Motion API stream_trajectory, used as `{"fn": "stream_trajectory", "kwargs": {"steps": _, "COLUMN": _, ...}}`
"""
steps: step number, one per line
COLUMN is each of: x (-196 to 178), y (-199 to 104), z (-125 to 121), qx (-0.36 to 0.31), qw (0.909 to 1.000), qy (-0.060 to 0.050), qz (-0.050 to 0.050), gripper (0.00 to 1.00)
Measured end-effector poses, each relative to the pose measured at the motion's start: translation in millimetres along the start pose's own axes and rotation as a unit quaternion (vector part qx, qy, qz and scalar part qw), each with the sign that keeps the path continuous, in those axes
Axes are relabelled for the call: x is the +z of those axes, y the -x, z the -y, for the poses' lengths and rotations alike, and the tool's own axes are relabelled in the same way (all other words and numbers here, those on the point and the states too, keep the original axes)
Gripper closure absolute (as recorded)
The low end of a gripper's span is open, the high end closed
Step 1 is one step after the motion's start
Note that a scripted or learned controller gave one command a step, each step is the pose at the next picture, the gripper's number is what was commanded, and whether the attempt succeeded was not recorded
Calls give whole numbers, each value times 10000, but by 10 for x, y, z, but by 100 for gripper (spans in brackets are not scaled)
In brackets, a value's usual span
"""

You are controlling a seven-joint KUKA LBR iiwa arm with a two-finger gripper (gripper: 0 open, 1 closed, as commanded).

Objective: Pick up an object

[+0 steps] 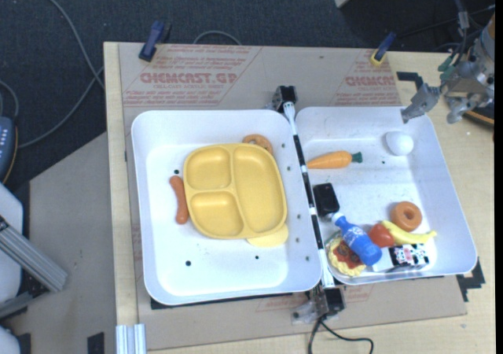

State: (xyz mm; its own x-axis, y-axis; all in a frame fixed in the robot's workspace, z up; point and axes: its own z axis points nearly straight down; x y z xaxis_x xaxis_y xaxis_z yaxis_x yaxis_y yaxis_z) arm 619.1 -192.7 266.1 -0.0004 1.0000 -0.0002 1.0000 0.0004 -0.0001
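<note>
White egg (398, 142): lying in the far corner of the right bin (444, 187), nearest the gripper (435, 105). Carrot (329, 160) is set just left of it; doughnut (406, 215), banana (409, 228) and blue bottle (355, 239) are clustered well nearer. Gripper: poised over the bin's far right rim, nothing grasped; spread of its tips cannot be told. Step judged: approach. Next called for: descent over one object, then closure.

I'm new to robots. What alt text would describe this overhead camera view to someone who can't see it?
Two white bins sit side by side on a bench: the left bin holds a yellow divided plate, the right bin a carrot, white egg, donut and blue bottle. A gripper hovers at the right bin's far corner.
</note>
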Motion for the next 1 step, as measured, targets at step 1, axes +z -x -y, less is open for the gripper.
{"fn": "stream_trajectory", "kwargs": {"steps": 1, "x": 1038, "y": -598, "z": -471, "qx": -4, "qw": 10000, "qy": -11, "qz": -7, "gripper": 0}}
